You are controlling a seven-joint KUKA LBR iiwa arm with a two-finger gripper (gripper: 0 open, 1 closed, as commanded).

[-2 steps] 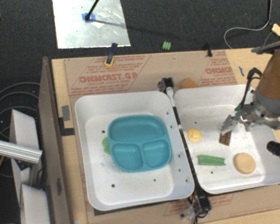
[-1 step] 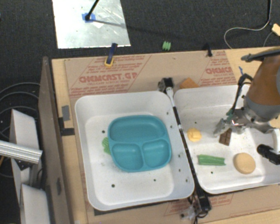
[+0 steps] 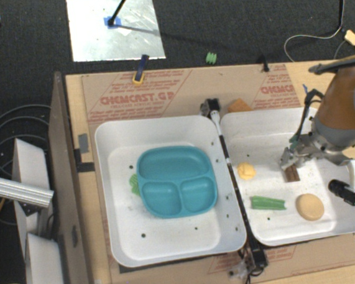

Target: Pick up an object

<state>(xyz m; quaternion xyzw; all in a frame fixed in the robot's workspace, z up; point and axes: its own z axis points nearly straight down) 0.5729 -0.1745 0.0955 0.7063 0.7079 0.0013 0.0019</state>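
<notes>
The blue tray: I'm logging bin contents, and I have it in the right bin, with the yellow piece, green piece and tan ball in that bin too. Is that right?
Not quite. The camera view shows the blue tray in the left bin, not the right. The yellow piece, green piece and tan ball do lie in the right bin.

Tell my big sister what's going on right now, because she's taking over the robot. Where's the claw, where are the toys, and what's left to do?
Gripper: low in the right bin, at a small brown block; grip unclear.
Same bin: yellow piece by the divider, green piece, tan round object.
Left bin: blue divided tray, green bit at its left edge.
Done: nothing lifted.
Left: grip one object and raise it.
</notes>
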